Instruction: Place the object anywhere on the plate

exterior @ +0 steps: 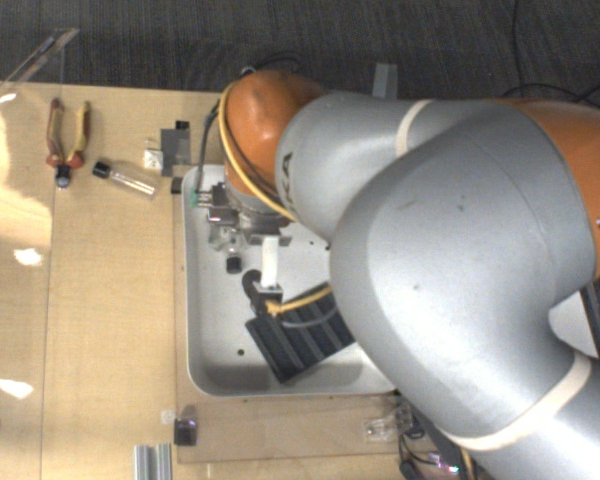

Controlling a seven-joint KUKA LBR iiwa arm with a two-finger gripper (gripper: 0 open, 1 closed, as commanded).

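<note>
**Blind reach over the bin: grasp unconfirmed**

From my seat the arm (460, 268) covers most of the scene. Its gripper (228, 218) sits over the far left corner of the white bin (194, 353), close to the wall, and I cannot tell whether it is wide, narrow or holding anything.

The thing I take to be the object, a black ribbed piece (292, 346), lies flat on the bin floor toward the near side, apart from the gripper and partly under the arm. The plate is presumably hidden behind the arm on the right.

My worries:
- A close at this spot would likely catch nothing, since the piece lies nearer to me.
- Any descent here could knock the bin wall.
- With the arm blocking my sight, I could carry an empty gripper to the plate and never notice.
</note>
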